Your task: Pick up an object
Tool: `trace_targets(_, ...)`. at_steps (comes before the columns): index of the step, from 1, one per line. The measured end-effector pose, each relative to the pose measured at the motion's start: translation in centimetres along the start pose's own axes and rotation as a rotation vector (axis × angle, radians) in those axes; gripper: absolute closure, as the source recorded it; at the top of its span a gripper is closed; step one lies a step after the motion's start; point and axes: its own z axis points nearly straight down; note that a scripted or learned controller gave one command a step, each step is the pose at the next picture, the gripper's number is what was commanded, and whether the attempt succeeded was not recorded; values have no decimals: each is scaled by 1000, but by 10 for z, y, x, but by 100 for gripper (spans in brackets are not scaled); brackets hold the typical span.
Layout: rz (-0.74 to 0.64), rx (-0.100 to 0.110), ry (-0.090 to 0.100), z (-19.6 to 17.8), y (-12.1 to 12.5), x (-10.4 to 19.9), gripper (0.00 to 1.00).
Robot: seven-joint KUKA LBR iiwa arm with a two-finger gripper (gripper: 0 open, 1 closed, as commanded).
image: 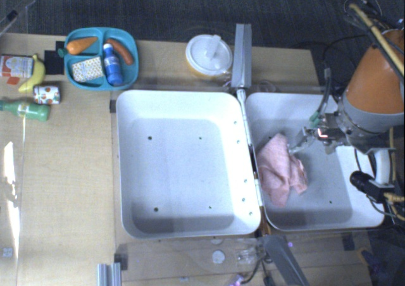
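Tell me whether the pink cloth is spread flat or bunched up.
Bunched up. The pink cloth lies in a crumpled heap with folds and creases in the right bin, not flat. The gripper is at its upper right edge.

The hand [297,143] blurs where it meets the pink cloth [281,169].

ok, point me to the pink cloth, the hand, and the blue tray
pink cloth [281,169], camera view, middle of the bunched fabric in the right bin
hand [297,145], camera view, at the fingertips by the cloth's upper right edge
blue tray [130,47], camera view, on its right rim
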Motion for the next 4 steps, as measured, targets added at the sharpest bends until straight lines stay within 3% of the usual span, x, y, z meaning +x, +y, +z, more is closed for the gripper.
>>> trace_targets(1, -29, 1, 0, 91, 2, -19, 0)
trace_targets(2, -74, -16, -3, 129, 5, -7, 0)
trace_targets(3, -77, -24, -1, 117, 8, -5, 100)
trace_targets(4, -332, -13, -5, 122, 17, -9, 100)
